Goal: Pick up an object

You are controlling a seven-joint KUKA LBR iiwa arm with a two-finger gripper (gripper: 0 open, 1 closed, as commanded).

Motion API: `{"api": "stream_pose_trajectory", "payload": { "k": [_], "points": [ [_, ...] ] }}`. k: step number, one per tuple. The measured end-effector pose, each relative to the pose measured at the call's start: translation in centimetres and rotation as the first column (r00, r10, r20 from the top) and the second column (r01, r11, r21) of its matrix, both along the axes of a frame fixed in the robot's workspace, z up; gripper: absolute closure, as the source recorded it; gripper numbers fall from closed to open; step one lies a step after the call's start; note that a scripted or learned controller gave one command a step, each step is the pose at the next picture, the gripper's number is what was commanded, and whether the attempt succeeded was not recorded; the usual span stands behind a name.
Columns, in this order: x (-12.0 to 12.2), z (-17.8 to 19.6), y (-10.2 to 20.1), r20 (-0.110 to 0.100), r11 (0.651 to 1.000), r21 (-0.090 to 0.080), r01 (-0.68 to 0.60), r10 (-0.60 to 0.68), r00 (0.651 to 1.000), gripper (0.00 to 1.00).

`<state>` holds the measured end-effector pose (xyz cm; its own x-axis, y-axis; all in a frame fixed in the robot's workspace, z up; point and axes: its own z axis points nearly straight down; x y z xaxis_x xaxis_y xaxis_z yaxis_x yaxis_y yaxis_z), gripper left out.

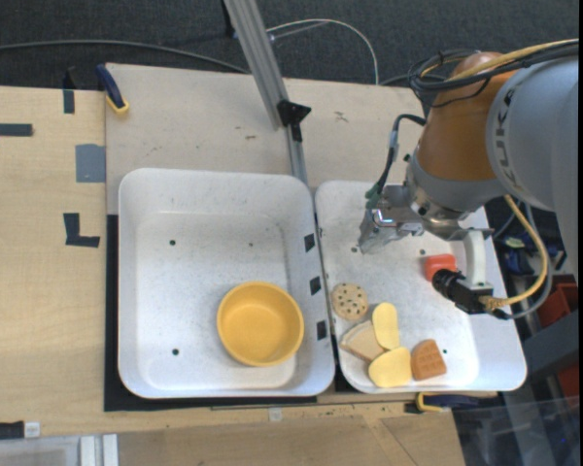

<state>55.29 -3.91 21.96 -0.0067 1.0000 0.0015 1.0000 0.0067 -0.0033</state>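
Here, the left white bin [136,260] holds a yellow bowl [260,322], upright and open to the camera, sitting toward the bin's near right corner and close to the divide between the two bins. Behind that bin, a grey metal pole [257,47] slants down across the bench to a black clamp [292,114] near the bins' shared edge.

Right of the bowl, across the divide, the right white bin [496,367] carries a cluster of toy food items along its near side. Nearest the bowl is a round brown cookie with dark chips [349,300]. Just right of the cookie lies a tan bread slice [361,342], with a pale yellow oval piece [386,324] overlapping its upper right edge and a second yellow piece [390,367] touching its lower right. A brown-orange crusted piece [428,359] sits just right of that second yellow piece.

Farther from the bowl, up and to the right, the gripper [371,235] hangs over the far part of the right bin, above the cookie and apart from all the food; whether it is spread or closed cannot be told. An orange-red block [439,263] lies just right of the gripper, under the wrist. The grey arm with its orange band [462,129] fills the upper right.
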Motion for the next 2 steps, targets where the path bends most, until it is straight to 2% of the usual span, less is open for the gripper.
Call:
{"api": "stream_pose_trajectory", "payload": {
  "k": [1, 2],
  "points": [
    [0.4, 0.8, 4.7, 0.002, 1.0, 0.0, 0.0, 0.0, 1.0, 1.0],
    [0.0, 0.0, 10.3, -0.001, 1.0, 0.0, 0.0, 0.0, 1.0, 1.0]
  ]
}}
